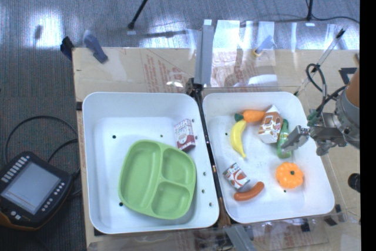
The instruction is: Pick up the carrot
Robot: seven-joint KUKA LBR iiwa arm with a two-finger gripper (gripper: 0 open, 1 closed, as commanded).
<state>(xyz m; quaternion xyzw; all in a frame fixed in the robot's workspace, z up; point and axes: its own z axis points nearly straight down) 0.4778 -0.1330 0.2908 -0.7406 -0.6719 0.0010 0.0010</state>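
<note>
Two white bins are sitting side by side on the bench [141, 70]. The carrot [254, 116] is lying in the right bin [320, 194], near its back wall, with its green top pointing left and its orange body touching the upper corner of a small carton [270, 125]. A banana [237, 137] is lying just below the carrot, curving toward the front. To the right of the carton, a green vegetable [284, 139] is lying lengthwise, close against the carton's side. A small orange pumpkin [289, 176] is sitting nearer the front right, and a sausage [249, 191] is lying by the front edge, just beside a small can [235, 175].

The end effector [295, 138] is reaching in from the right over the right bin's right side, hovering by the green vegetable and well apart from the carrot. Its fingers are standing apart, released, with nothing between them.

In the left bin [100, 120], a green divided plate [157, 178] is taking up the middle, and a second small can [185, 134] is lying just beyond the plate's upper right edge, near the wall shared with the right bin.

A handheld controller [32, 185] is resting on the floor at the left, with a cable looping off it.
</note>
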